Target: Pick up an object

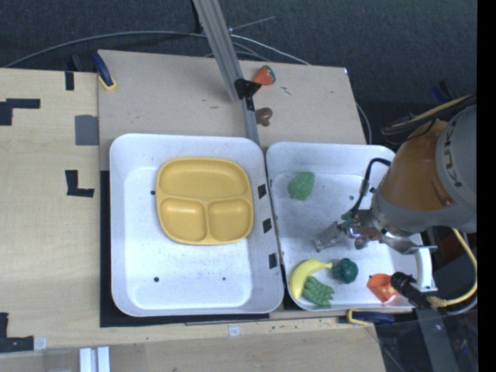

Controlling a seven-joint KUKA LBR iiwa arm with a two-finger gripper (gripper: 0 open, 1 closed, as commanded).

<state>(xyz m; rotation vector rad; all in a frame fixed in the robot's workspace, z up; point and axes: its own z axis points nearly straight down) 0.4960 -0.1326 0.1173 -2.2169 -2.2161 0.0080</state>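
My gripper (328,238) hangs low over the middle of the right bin (325,155), its fingers pointing left with nothing visible between them. A light green object (301,185) lies above and left of it near the bin's back. At the front lie a yellow banana (305,271), a green leafy piece (318,291) and a dark green round object (345,270) just below the gripper. An orange-red object (380,286) sits in the front right corner.
The left bin (128,231) holds a yellow three-compartment plate (205,200). A metal pole (221,37) rises from behind the bins with an orange clamp (264,75). Cables run along the right side.
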